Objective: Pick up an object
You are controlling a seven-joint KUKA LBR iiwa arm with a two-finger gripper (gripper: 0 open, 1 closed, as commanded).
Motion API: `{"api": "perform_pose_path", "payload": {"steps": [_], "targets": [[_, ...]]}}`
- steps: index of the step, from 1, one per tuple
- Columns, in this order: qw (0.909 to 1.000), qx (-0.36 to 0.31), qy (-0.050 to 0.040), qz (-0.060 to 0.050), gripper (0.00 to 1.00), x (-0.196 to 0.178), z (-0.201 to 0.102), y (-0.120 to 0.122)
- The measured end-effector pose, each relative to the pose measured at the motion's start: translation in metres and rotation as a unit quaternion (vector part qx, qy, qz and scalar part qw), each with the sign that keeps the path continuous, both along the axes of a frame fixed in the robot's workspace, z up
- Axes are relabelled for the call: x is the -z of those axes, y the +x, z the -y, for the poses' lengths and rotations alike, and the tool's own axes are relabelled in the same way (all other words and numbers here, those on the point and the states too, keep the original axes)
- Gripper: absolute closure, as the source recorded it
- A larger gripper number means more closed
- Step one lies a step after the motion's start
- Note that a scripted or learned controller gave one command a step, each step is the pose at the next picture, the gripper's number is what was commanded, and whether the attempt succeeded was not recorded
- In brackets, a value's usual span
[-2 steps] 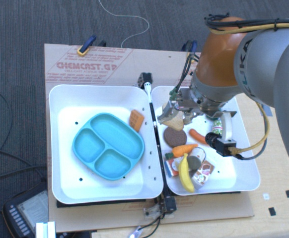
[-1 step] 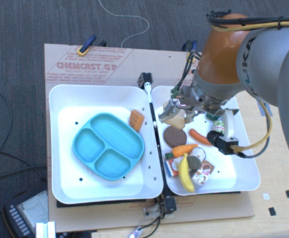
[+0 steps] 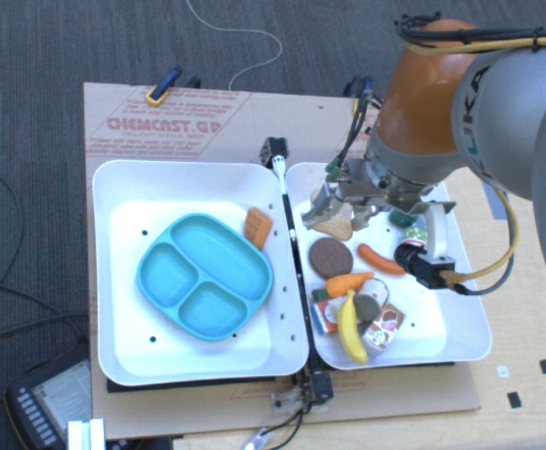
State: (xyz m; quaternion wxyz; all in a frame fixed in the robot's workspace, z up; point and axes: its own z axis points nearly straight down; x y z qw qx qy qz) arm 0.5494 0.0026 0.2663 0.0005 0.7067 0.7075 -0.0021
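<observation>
Two glossy white bins (image 3: 113,251), smooth blue compartment plate (image 3: 204,275), curved yellow banana (image 3: 350,326), round brown cookie (image 3: 330,257), fingers' (image 3: 341,209) state unclear.

Bench on dark carpet.
A printed board (image 3: 160,129) is laid on grey carpet (image 3: 48,26); a white cable (image 3: 221,28) is trailed across it.

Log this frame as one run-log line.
arm: over right bin | gripper: low above tan food piece | grasp: unconfirmed | left bin: blue divided plate
</observation>
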Motion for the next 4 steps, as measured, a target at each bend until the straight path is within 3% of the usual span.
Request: {"api": "perform_pose_path", "payload": {"steps": [1, 2, 3, 4], "targets": [[1.0000, 0.000, 0.0015, -0.001, 1.00, 0.051, -0.053, -0.053], [1.0000, 0.001, 0.0011, 0.001, 1.00, 0.024, 0.006, -0.039], [1.0000, 0.000, 0.0016, 0.000, 1.00, 0.059, -0.045, -0.066], [1.0000, 0.001, 0.0010, 0.001, 1.00, 0.003, -0.004, -0.015]]}}
